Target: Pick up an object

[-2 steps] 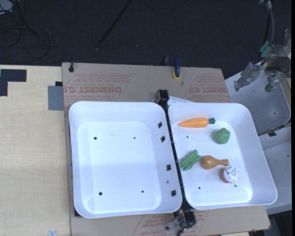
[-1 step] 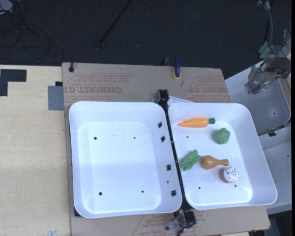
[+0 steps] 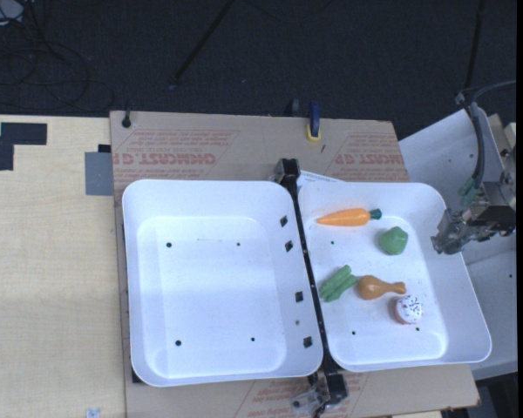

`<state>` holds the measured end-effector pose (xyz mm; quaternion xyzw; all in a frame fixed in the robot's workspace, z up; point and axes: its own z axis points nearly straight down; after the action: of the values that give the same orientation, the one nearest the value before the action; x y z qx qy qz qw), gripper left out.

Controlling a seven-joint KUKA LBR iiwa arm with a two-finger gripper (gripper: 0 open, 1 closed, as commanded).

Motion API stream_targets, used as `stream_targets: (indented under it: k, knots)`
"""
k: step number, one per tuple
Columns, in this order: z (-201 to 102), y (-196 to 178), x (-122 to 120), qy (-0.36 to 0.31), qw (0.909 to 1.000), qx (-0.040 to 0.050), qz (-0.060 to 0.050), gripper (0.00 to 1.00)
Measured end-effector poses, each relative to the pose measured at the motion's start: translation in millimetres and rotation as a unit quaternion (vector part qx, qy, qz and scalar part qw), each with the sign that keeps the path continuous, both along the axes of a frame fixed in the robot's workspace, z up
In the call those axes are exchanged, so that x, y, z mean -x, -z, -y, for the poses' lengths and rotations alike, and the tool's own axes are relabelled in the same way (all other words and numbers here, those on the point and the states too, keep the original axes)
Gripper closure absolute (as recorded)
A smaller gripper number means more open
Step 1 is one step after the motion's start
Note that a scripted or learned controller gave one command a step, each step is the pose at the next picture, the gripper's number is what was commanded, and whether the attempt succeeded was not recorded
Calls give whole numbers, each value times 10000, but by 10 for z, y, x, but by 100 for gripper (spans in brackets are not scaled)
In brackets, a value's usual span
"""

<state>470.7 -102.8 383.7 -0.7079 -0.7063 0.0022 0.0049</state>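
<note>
The right bin [image 3: 458,320] holds several toy foods. An orange carrot [image 3: 344,218] lies near its far side, with a round green piece [image 3: 394,240] just right of it. Lower down sit a green leafy piece [image 3: 336,283], an orange-brown drumstick [image 3: 380,287] and a white speckled ball [image 3: 409,309]. My gripper [image 3: 447,236] hangs at the right rim of this bin, to the right of the round green piece and apart from it. I see nothing held in it.
The left bin [image 3: 148,233] stands beside the right one, joined by a black divider [image 3: 301,268]. Both rest on a cardboard sheet [image 3: 209,146] on the wooden bench. A blue and yellow clamp [image 3: 314,122] sits at the cardboard's far edge.
</note>
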Motion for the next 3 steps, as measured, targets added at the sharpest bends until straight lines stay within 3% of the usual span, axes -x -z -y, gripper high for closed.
stream_targets:
  k: [1,2,3]
  knots:
    - [-782,526,-49,-43,10000,9,9,100]
    - [-1165,-725,-517,-34,9999,20,94,100]
    - [-911,812,-23,3,10000,16,-15,100]
